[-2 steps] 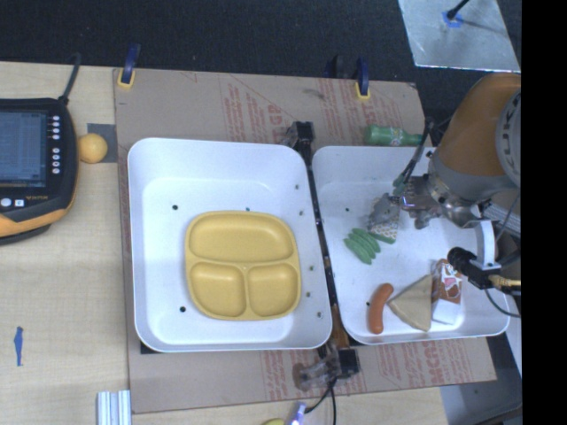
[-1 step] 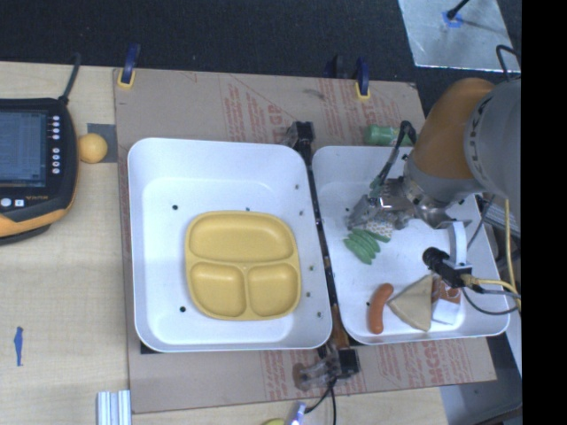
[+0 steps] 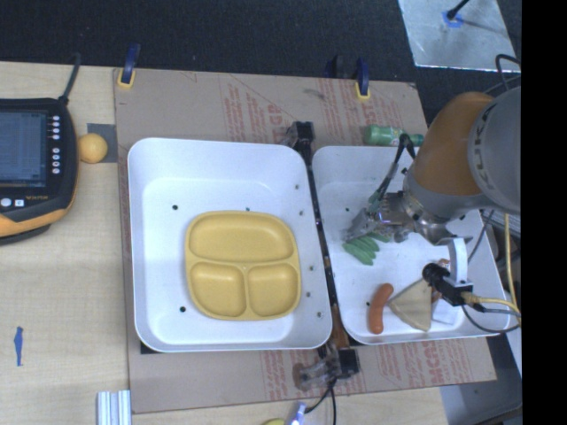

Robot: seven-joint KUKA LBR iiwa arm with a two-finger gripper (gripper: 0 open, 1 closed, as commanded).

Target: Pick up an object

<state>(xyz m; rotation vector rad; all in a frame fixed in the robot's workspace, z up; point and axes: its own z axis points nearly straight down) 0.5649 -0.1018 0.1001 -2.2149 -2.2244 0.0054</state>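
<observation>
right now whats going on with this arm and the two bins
The grey arm reaches in from the right, and its gripper is low in the right bin, right over a green object. A sausage and a tan wedge-shaped item lie nearer the front of that bin, untouched. The left bin holds a yellow divided tray. Nothing looks lifted yet.
</observation>
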